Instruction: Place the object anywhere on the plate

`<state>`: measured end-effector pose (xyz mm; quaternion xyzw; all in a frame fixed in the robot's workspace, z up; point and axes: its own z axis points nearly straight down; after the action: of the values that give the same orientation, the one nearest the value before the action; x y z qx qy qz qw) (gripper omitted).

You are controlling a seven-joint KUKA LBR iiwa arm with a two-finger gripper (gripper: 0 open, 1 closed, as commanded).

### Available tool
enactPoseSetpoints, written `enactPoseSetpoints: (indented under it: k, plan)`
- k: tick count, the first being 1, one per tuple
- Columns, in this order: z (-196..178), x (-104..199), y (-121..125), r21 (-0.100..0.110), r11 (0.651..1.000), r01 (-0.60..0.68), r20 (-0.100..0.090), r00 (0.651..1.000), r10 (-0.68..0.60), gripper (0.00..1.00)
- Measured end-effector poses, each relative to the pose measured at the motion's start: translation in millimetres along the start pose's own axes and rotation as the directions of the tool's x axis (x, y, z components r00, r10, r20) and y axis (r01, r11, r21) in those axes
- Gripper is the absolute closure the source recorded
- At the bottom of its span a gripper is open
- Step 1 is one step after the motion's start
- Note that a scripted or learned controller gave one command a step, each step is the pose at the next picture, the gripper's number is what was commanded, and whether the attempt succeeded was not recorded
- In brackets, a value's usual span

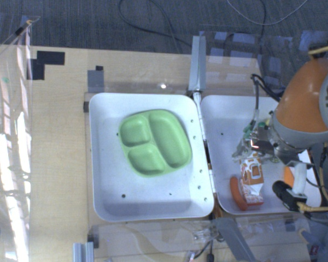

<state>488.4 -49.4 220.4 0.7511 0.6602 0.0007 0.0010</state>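
My claw (255,142) hangs low over the right bin (224,119), just above the upper end of the pouch (252,180). Whether it is open or closed I cannot tell; wrist and shadow cover that part. Nothing is visibly gripped.

The pouch lies flat on the bin floor directly below my claw, toward the near edge. It is a small orange and white snack bag with crimped ends. I judge it light, soft and crinkly, likely slick film that gives under pressure and may slide out of a shallow pinch. Its middle looks fuller, so I would close across the short width there, not on the thin sealed ends.

Its long axis runs away from my claw toward the near rim, nearly straight down the view, with the top seal nearest me. A sausage (238,192) lies touching its left side, roughly parallel, and could be caught along with it.

The plate (154,142), green and three-sectioned, sits well to my left in the other bin (106,162).
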Motion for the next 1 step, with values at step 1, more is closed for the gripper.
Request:
enactPoseSetpoints:
  k: [1]
  plan:
    - [-71.7, 148.2, 30.4, -0.002, 0.968, 0.252, -0.001, 0.968, -0.252, 1.0]
